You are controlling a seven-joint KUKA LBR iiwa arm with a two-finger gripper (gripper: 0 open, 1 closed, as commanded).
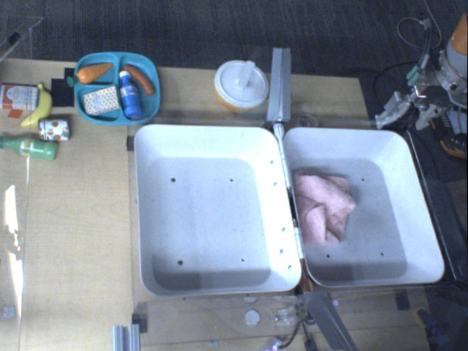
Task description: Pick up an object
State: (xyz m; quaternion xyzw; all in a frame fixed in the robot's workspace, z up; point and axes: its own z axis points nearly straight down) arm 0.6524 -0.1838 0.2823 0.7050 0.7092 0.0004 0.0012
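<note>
A crumpled pink cloth [324, 205] lies in the right white bin [395, 152], against its left side near the divider. My gripper [402, 119] hangs at the far upper right, above the bin's back right corner and well away from the cloth. Its fingers [386, 112] are spread open and hold nothing.
The left white bin [208, 269] sits beside the right one. Behind the bins stand a white lidded cup [242, 84] and a blue divided plate [117, 88] of toy food. A banana [38, 107], a small can [53, 129] and a green bottle [29, 148] lie at the far left.
</note>
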